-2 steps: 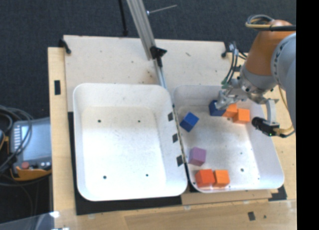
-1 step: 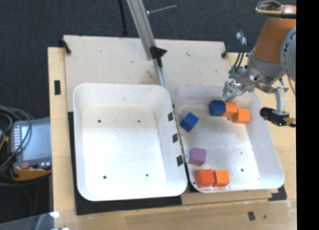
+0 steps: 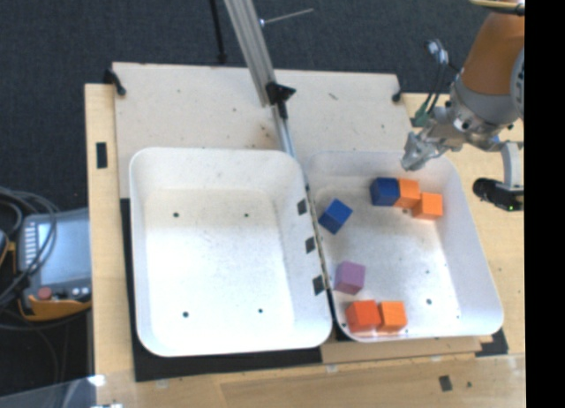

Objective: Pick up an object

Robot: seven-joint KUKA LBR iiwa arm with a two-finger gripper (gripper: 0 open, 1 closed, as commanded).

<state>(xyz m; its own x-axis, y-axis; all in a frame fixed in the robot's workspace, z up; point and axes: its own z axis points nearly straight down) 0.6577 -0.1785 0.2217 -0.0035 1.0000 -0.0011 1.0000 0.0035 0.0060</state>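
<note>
The right bin [image 3: 459, 247] holds several blocks. A dark blue cube [image 3: 384, 191] touches two orange cubes [image 3: 420, 200] near the bin's back. Another blue cube [image 3: 335, 216] lies by the left wall. A purple cube [image 3: 350, 276] sits mid-bin, and an orange-red block [image 3: 362, 314] next to an orange cube [image 3: 393, 314] rests at the front wall. My gripper [image 3: 415, 157] hangs over the bin's back edge, just above and right of the dark blue cube, with nothing seen in it.
The left bin [image 3: 221, 252] stands beside the right one, separated by a raised rim with black clips. A slanted metal pole [image 3: 252, 40] rises behind the bins. A control pendant [image 3: 48, 265] lies off the bench at left.
</note>
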